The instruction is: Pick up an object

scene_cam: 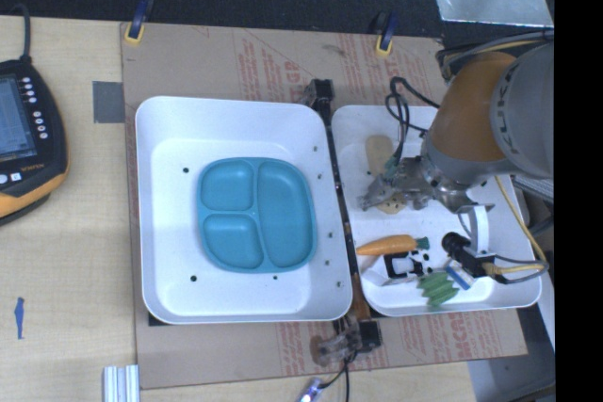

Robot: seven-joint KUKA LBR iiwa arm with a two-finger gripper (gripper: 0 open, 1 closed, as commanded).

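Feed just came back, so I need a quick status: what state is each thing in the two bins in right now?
Blue plate: flat in the left bin, nothing on it.
Carrot: lying on its side in the right bin.
Green toy: lying by the near wall.
Gripper: low over the right bin, not seen holding anything.

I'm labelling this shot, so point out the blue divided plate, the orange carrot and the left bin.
blue divided plate (pixel 256 213): camera view, its centre ridge.
orange carrot (pixel 386 246): camera view, mid-body.
left bin (pixel 170 132): camera view, bare upper-left wall.

Glossy white plastic bins (pixel 151 202)
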